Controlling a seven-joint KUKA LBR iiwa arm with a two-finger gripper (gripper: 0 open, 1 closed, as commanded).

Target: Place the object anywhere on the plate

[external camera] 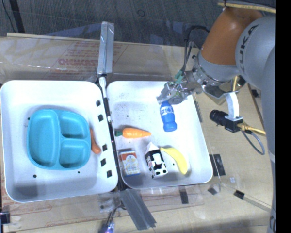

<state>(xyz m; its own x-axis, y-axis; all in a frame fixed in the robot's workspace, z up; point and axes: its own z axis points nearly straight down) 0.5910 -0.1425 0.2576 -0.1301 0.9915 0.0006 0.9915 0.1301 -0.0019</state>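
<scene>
The blue divided plate (pixel 58 138) lies in the left bin (pixel 14 178). My gripper (pixel 169 96) is over the upper part of the right bin (pixel 199 140), reaching in from the right. A blue bottle (pixel 169 117) with a white label hangs straight down from it, its top end caught between the fingers. The gripper is shut on the bottle. The bottle's lower end is above the bin floor, just right of an orange carrot (pixel 134 133).
The right bin also holds a yellow banana (pixel 177 159), a black-and-white carton (pixel 156 164) and a small orange carton (pixel 130 162). Another orange piece (pixel 94 142) lies against the plate's right edge. A raised divider (pixel 105 115) separates the bins.
</scene>
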